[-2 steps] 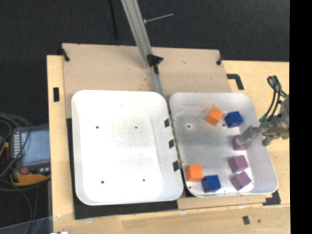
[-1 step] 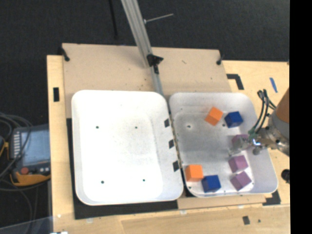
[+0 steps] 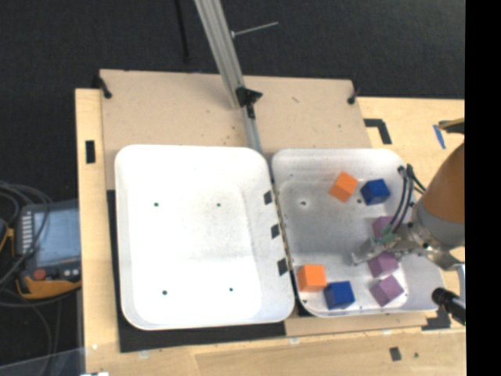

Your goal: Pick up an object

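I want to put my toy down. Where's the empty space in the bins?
The left bin has bare floor from wall to wall. In the right bin, the patch between the upper orange block and lower orange block is free. Near the claw the purple blocks crowd it.

Light wooden surface [image 3: 235, 351] lay under even light, tan board [image 3: 172, 108] on its far part. Dark carpeted floor [image 3: 94, 22] lay beyond and to left. Slanted metal rail [image 3: 223, 45] crossed far side. Handheld control pendant [image 3: 48, 245] with cables sat at left edge.
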`<control>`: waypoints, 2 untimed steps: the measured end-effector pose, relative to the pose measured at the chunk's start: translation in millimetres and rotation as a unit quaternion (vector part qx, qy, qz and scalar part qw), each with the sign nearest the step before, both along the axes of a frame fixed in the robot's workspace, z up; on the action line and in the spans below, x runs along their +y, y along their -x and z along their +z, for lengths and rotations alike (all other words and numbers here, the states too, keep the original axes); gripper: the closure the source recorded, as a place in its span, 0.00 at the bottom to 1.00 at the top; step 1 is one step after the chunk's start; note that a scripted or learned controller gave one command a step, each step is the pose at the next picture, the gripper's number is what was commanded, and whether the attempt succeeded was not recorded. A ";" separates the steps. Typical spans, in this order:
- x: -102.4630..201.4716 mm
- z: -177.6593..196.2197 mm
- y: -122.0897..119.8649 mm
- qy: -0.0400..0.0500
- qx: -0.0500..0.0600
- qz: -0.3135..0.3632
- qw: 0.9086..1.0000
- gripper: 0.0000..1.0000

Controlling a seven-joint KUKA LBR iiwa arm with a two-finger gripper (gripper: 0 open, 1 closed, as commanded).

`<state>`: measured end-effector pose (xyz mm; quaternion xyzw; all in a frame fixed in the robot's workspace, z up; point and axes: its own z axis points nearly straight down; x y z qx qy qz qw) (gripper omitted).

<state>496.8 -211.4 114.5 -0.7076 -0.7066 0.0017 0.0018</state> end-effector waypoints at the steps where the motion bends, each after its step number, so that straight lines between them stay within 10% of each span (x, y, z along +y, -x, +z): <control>1: -1.1 14.4 -2.8 0.001 -0.005 -0.004 1.000 1.00; 2: 0.6 67.8 5.3 0.002 -0.005 -0.001 1.000 1.00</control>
